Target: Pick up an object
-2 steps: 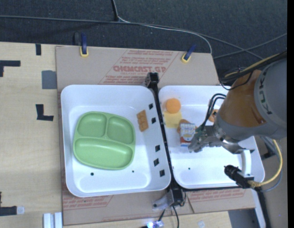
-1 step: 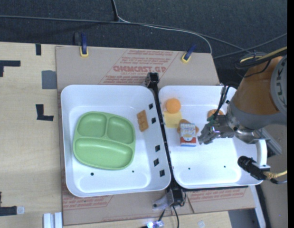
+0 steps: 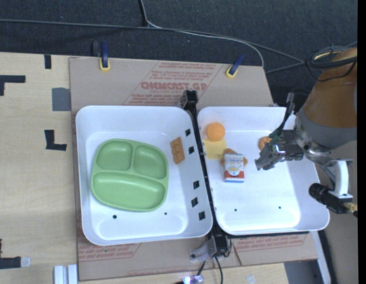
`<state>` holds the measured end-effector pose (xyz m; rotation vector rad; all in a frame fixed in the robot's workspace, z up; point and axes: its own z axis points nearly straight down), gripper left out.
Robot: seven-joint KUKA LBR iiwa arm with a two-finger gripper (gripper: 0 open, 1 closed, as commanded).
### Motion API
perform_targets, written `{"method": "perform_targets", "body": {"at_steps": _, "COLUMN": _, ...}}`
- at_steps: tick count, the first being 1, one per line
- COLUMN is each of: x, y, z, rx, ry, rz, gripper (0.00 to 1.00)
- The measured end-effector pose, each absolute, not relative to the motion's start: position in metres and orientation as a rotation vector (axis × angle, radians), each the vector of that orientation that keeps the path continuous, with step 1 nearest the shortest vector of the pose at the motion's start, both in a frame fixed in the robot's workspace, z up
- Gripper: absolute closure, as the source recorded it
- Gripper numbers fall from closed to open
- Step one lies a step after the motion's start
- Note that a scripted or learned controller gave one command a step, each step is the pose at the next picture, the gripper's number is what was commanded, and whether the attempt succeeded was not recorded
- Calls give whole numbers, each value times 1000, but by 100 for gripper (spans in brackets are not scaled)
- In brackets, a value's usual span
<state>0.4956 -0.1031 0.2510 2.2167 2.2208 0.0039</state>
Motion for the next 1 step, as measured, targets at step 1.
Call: {"method": "perform_targets", "body": {"at_steps": 1, "x": 490, "y": -46, "z": 238, "rx": 2217, "ry": 2230, "rz": -2, "gripper": 100}}
